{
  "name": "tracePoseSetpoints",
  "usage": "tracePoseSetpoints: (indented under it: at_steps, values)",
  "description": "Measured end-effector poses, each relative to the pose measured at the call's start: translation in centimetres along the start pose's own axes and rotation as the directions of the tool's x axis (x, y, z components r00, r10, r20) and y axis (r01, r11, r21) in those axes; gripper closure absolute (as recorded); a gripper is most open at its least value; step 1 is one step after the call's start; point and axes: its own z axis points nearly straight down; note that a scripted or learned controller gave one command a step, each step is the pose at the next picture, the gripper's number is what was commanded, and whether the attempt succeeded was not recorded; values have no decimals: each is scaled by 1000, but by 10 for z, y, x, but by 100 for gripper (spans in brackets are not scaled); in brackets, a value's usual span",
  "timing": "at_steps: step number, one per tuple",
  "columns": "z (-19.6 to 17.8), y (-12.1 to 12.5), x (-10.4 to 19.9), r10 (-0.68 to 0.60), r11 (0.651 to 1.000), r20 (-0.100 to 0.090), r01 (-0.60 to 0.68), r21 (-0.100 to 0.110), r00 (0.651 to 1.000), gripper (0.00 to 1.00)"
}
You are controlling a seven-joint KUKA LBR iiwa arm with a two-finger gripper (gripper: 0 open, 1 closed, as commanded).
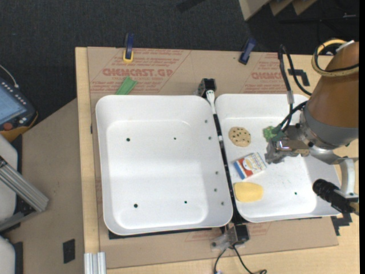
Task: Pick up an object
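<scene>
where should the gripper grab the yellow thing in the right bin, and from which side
Come straight down on the yellow thing and pinch across its shorter width. It lies flat, rounded and wider than deep, with bare floor on its right; the bin's left wall sits close, so avoid coming from there.

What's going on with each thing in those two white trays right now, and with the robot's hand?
Cookie: flat in the right tray, untouched.
Small red, white and blue packet: flat, just left of the gripper.
Yellow lump: resting near the tray's front.
Green piece: by the gripper; held or not, unclear.
Gripper: low over the right tray.
</scene>
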Motion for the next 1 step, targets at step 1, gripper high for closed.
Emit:
tracePoseSetpoints:
  at_steps: [1]
  values:
    - [-5,0,77,-14,1000,-5,14,0,1000,100]
